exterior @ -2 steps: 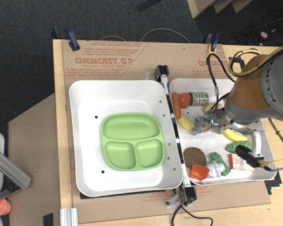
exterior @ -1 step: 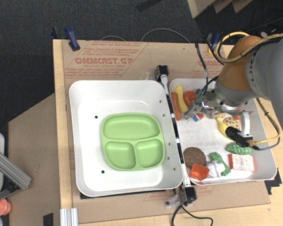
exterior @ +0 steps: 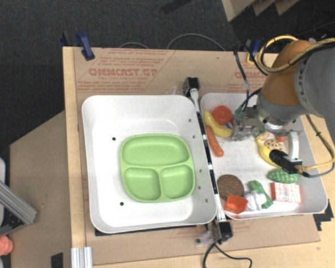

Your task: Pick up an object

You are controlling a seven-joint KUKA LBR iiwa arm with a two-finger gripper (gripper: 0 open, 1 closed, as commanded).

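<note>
- The left bin (exterior: pixel 95 121) held a green divided tray (exterior: pixel 156 167).
- The right bin (exterior: pixel 312 202) held toy foods (banana (exterior: pixel 216 124), carrot (exterior: pixel 214 140), brown disc (exterior: pixel 230 185)).
- The gripper (exterior: pixel 247 128) hung low beside the banana; its state could not be told.

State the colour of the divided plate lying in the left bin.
Light green; the divided plate shows clearly in the camera view.

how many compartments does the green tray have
3. The green tray in the left bin has one long compartment across its far side and two smaller ones side by side on its near side.
</note>
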